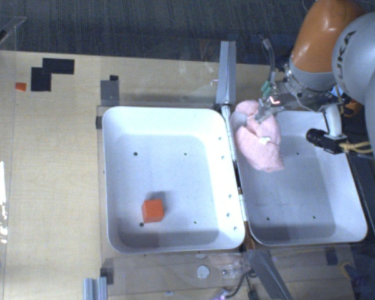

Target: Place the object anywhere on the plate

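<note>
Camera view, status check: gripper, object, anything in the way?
Gripper low at right bin's far left corner, on pink cloth; grasp unclear. Orange block alone in left bin. No plate seen.

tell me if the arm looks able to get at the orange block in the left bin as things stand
Probably yes. The orange block lies alone on the left bin's open floor with nothing over it. The arm's gripper is over the right bin, at the pink cloth, so it must cross the divider first.
</note>
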You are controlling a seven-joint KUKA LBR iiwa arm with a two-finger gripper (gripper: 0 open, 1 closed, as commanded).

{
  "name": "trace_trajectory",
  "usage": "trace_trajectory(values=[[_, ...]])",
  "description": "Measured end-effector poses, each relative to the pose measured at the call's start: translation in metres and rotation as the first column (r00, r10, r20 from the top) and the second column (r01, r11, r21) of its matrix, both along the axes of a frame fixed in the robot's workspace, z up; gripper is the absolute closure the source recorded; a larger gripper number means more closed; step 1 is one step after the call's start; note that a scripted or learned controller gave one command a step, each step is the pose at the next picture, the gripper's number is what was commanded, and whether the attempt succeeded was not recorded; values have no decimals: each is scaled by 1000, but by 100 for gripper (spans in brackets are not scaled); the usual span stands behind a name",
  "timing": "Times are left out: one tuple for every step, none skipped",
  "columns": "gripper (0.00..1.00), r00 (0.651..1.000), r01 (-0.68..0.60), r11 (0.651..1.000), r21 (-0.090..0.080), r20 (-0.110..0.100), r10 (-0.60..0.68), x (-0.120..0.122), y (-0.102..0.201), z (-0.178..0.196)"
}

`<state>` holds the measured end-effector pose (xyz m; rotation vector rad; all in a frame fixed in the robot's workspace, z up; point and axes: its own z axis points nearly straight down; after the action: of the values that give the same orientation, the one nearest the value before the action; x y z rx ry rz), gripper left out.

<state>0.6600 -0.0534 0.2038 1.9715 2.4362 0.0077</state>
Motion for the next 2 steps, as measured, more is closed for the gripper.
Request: trace_trajectory(values=[[100, 1000, -8, 1000, 0, 0, 8, 2, 2, 22], [100, 917, -399, 917, -3, 0, 399, -29, 33, 25]])
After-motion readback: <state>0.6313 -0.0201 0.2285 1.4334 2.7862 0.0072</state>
